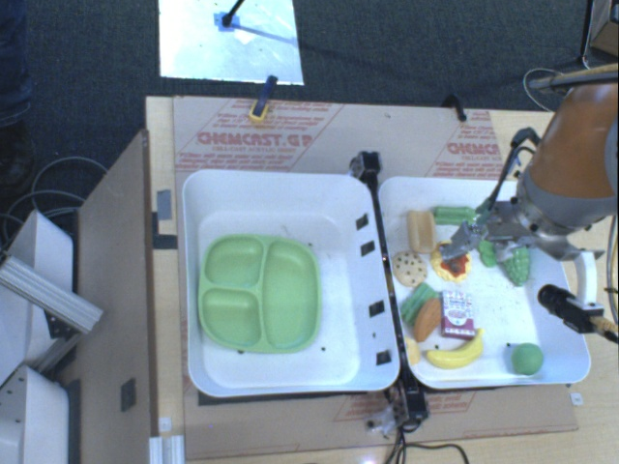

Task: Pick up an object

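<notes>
The right bin (571,351) holds several toy foods. Among them are a tan bread piece (421,230), a green cylinder (453,215), a speckled cookie (410,269) and a red-and-yellow item (452,263). There are also a bumpy green vegetable (515,262), an orange carrot (426,321), a red-and-white box (456,315), a yellow banana (455,354) and a green ball (526,358). My gripper (464,243) hangs low over the bin's middle, just above the red-and-yellow item. Whether it touches that item is unclear.
The left bin (222,196) holds a light green divided plate (259,293). A black ridge with clips (377,259) separates the bins. The arm's orange band (580,133) crosses the right bin's far corner. A black part of the arm (571,307) sits over the bin's right side.
</notes>
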Robot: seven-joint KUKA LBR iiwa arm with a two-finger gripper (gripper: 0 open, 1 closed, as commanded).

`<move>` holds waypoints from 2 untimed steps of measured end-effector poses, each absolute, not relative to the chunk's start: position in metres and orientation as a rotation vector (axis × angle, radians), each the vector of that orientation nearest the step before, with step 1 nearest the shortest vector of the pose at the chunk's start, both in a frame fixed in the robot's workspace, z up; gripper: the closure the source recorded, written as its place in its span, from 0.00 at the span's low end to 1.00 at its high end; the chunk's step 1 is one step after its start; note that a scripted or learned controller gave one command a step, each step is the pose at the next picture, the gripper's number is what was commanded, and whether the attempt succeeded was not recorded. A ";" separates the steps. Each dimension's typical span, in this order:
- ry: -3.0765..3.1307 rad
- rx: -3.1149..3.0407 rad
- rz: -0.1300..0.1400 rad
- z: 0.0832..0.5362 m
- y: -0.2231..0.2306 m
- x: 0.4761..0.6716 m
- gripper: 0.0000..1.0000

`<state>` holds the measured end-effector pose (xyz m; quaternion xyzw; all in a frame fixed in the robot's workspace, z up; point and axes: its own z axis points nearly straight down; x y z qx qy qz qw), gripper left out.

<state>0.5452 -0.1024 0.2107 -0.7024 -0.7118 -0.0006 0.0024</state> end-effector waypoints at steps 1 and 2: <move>-2.233 -2.228 -0.014 0.101 -0.096 0.517 0.00; -2.235 -2.234 -0.015 0.111 -0.098 0.518 1.00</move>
